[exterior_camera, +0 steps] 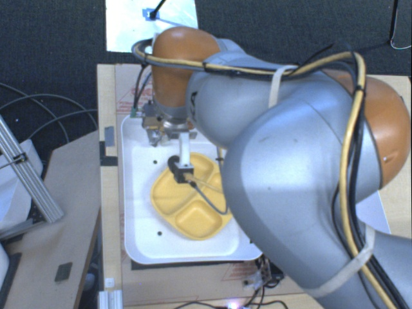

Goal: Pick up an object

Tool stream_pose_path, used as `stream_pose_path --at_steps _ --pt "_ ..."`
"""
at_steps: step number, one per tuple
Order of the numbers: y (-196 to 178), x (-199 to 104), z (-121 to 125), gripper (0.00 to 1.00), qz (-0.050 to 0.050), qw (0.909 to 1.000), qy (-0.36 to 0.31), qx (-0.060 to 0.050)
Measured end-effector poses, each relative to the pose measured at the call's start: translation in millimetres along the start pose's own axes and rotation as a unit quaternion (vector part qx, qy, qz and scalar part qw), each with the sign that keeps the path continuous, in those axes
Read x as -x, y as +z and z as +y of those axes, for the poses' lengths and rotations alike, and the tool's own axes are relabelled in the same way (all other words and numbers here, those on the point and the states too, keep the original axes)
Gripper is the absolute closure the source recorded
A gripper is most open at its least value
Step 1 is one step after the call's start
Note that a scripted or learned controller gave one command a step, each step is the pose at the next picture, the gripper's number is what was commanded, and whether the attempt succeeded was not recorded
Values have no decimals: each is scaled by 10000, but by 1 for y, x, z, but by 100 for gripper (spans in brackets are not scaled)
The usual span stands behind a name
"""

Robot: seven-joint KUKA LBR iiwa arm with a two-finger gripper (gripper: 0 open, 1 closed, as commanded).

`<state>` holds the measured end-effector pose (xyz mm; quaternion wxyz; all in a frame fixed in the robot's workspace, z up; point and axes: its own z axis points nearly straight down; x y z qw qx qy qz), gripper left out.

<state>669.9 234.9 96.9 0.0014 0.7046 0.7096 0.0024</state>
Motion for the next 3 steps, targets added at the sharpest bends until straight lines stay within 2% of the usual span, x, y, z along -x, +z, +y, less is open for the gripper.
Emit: stream_pose_path --at_steps 1,2,3 --pt "-130 -4 -187 100 25 10000 -10 -28" --pt "6 0 -144 100 -13 10000 38 -34" --pt "-241 68 -143 100 19 10000 46 60"
